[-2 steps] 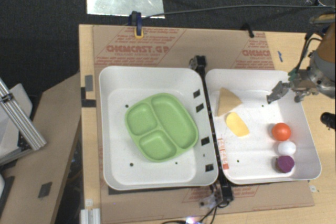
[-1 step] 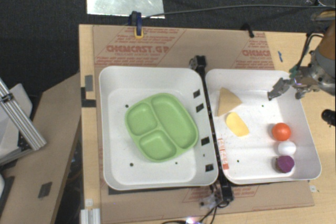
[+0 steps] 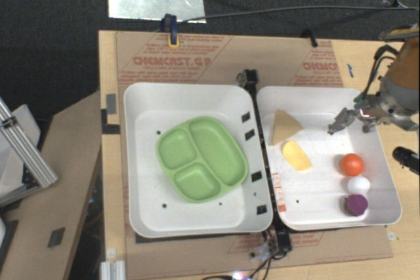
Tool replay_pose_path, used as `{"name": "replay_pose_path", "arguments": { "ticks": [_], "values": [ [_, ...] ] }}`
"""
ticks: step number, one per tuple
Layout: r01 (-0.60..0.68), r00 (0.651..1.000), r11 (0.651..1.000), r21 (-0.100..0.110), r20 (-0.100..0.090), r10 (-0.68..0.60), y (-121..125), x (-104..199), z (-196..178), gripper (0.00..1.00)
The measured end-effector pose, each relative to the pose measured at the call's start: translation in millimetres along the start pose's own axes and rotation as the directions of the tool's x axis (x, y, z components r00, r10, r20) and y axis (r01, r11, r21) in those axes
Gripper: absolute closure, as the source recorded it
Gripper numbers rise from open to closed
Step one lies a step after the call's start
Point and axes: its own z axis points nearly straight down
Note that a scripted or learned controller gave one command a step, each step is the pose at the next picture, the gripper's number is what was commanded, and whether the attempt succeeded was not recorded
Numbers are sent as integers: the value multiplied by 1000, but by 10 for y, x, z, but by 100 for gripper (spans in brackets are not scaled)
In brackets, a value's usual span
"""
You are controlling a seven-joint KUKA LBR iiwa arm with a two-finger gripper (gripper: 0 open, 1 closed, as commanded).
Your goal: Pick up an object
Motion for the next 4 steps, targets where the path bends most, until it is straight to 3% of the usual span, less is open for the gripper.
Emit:
{"name": "replay_pose_path", "arguments": {
  "ticks": [2, 3, 4],
  "values": [
    [0, 1000, 1000, -1, 0, 0, 28, 34, 792, 0],
    [1, 1000, 1000, -7, 2, -1, 48, 29, 657, 100],
    [2, 1000, 1000, -9, 2, -2, 41, 2, 10, 100]
  ]
}}
